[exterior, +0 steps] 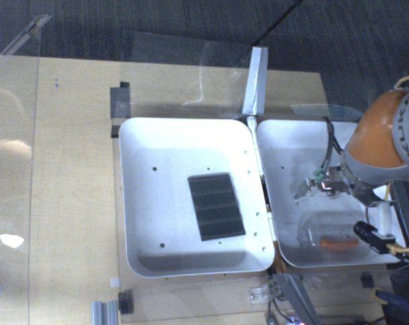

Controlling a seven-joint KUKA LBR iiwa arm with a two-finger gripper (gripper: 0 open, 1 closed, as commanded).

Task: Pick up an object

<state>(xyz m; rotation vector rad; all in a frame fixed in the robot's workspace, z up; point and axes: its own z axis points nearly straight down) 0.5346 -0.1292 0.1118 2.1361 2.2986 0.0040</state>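
— What is seen on the bench (69, 181)?

— Two shallow white bins are set side by side on it, their inner edges nearly touching. The left bin (157, 147) is occupied by a dark ribbed slab (217, 206), which is laid flat near the middle of the floor, turned slightly off square to the walls.

— And the right bin (286, 147)?

— It is entered from the right by the arm (384, 173), whose orange band (377, 137) is seen over the bin's far right part. The gripper (305, 187) is lowered over the middle of that bin, pointing leftward.

— Is anything held in it?

— Nothing is seen to be gripped. Whether the gripper is spread or pressed together cannot be told; it is too small and blurred against the white floor.

— What objects are found near it?

— A clear object (326, 230) is lying toward the near wall of the right bin, and an orange piece (338, 244) is seen through it or against it; which cannot be told. The clear object is placed near the gripper, on its near side, apart from it. The ribbed slab is kept well apart, in the other bin.
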